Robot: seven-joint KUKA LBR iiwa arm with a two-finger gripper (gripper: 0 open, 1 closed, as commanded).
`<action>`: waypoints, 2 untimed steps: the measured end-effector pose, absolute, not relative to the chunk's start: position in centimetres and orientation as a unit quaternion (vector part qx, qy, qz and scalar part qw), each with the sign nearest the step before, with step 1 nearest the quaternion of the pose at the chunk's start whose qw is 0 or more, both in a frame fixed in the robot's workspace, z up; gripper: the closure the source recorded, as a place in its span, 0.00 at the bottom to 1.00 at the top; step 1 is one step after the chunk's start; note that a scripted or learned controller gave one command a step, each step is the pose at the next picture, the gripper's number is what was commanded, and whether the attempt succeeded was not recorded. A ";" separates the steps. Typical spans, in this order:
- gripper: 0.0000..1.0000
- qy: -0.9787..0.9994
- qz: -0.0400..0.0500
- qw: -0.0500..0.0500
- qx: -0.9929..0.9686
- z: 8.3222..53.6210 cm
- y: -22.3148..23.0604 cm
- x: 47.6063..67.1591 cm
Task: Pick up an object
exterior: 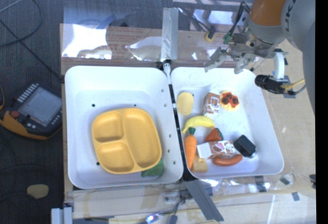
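Observation:
My gripper (224,65) hangs over the far rim of the right bin (266,115), open, with nothing between its fingers. Below it in that bin lie several toy foods. A pale yellow lemon (185,102) lies by the left wall, and a wrapped bread slice (211,104) sits beside a small pastry with red topping (229,100). Nearer the front are a banana (199,122), a carrot (190,150), a red strawberry-like piece (213,135), a black block (245,145) and a red sausage (227,160). The pastry and bread are the closest to the gripper.
The left bin (82,95) holds a yellow divided plate (126,139) with a green piece (152,170) poking out from under its front corner. A metal divider post (167,33) stands behind the bins. A handheld pendant (31,110) lies on the floor at left.

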State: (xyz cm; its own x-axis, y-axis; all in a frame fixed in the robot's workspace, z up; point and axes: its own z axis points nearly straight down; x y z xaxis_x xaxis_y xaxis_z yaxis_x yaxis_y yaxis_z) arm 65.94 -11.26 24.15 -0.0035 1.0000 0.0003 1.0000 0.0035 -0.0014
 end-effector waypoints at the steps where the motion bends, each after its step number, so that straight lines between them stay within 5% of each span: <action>1: 0.00 -0.695 0.002 0.000 -0.719 13.0 -14.2 64.8; 2: 0.00 -0.703 -0.008 -0.015 -0.711 10.0 -14.8 62.5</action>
State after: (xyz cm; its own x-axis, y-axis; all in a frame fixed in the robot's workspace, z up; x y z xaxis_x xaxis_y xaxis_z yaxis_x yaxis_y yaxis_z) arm 62.47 -14.78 9.98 0.0125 0.9999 -0.0103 0.9994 -0.0122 0.0320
